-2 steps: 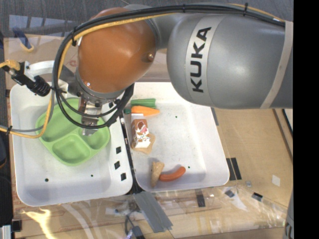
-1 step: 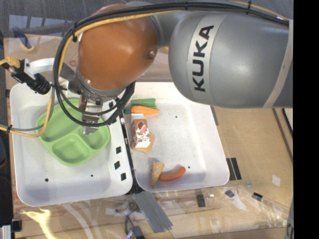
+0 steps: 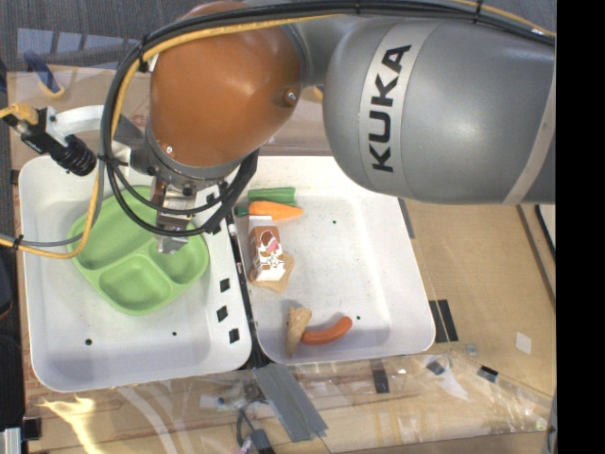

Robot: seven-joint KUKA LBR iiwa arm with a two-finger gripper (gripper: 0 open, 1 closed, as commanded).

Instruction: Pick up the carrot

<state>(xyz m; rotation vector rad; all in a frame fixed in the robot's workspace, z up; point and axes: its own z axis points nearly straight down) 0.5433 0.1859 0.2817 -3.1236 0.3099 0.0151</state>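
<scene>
The carrot (image 3: 276, 212), orange with a green top, lies at the far left of the right bin (image 3: 369, 253), close to the divider between the bins. My gripper (image 3: 172, 233) hangs below the orange wrist band, over the green divided plate (image 3: 132, 287) in the left bin (image 3: 52, 339). It is to the left of the carrot, apart from it, and nothing shows in its grasp. The big grey arm hides the back of both bins.
In the right bin a small snack packet (image 3: 267, 256) lies just in front of the carrot. Farther forward are a red-orange sausage (image 3: 328, 330) and a tan bread piece (image 3: 298, 323). Yellow and black cables (image 3: 95, 187) loop over the left bin.
</scene>
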